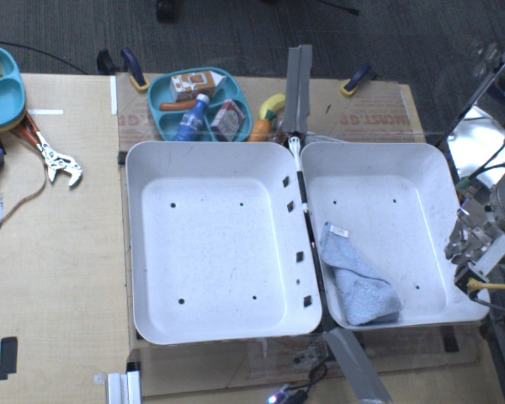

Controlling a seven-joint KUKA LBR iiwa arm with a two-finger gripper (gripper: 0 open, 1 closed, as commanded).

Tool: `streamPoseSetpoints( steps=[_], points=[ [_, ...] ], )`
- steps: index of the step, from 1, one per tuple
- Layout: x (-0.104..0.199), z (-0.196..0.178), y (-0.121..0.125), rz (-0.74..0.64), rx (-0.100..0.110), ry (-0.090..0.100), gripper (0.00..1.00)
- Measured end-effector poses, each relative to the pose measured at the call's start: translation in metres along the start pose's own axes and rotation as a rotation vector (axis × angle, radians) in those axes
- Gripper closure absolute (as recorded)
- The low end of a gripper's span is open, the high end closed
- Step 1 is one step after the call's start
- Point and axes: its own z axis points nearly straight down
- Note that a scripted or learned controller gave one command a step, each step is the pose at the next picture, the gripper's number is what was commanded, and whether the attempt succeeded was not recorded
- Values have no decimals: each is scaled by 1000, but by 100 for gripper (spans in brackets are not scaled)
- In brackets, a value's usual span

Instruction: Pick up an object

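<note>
One crumpled grey-blue cloth is lying in your right-hand shallow white bin, lower centre-right of frame, while your gripper is hovering at the right edge, its grip unreadable.

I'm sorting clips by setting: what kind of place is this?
Most likely a robotics lab or workshop. Two shallow white bins sit side by side on a wooden bench, a wrench lies on the bench, and a robot gripper hangs at the right bin's edge.
</note>
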Motion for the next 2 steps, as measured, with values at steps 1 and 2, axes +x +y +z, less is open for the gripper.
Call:
streamPoseSetpoints(
  steps=[1, 2],
  points=[
    [38, -20, -28, 55, 1, -1, 100],
    [74, -73, -23, -25, 0, -1, 100]
  ],
)
